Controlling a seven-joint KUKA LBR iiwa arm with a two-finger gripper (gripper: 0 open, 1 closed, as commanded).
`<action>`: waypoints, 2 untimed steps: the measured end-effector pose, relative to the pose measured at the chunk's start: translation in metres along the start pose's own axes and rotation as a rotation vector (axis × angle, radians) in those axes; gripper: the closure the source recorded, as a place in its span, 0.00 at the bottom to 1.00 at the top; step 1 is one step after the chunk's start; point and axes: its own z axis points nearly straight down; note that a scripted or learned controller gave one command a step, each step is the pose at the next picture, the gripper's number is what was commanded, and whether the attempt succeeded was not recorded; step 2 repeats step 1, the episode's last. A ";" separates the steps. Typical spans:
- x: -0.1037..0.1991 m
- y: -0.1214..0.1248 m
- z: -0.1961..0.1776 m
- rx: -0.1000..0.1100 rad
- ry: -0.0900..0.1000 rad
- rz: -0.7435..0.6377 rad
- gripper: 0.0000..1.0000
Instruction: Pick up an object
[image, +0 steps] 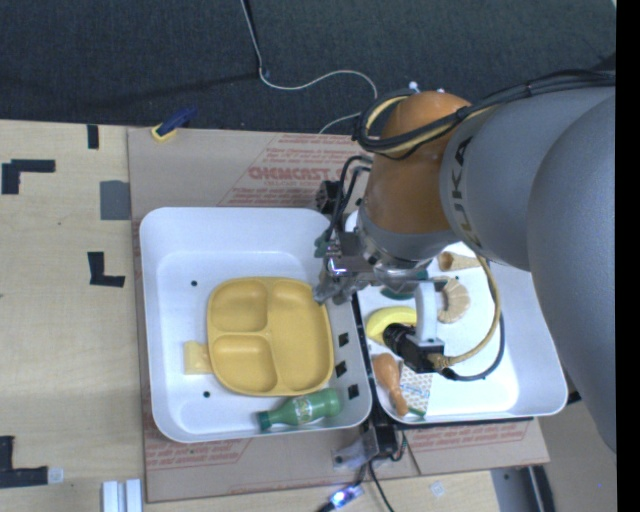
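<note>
camera view: one slanted look down on both bins
arm: grey with an orange band, comes in from the right and covers the upper part of the right bin
pincer: low over the wall shared by the two bins, mostly hidden under the wrist
pincer state: cannot tell if it is apart or together; nothing seen held
yellow plate: divided, flat in the left bin; its upper right edge lies just beside the pincer
banana: right bin, near the pincer on its right, below it in the view
green bottle: on its side at the left bin's front wall, below the plate, apart from the pincer
orange piece: right bin's front left corner, beside a patterned packet
pale curved piece: right bin, right of the banana
desk: pale wood with black marks at the left
cardboard sheet: brown with red print, under both bins
floor: dark, beyond the desk
white cable: looped on the dark floor
</note>
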 end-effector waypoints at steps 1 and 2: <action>-0.004 0.003 0.011 -0.001 -0.002 0.003 1.00; -0.004 0.003 0.011 -0.001 -0.002 0.003 1.00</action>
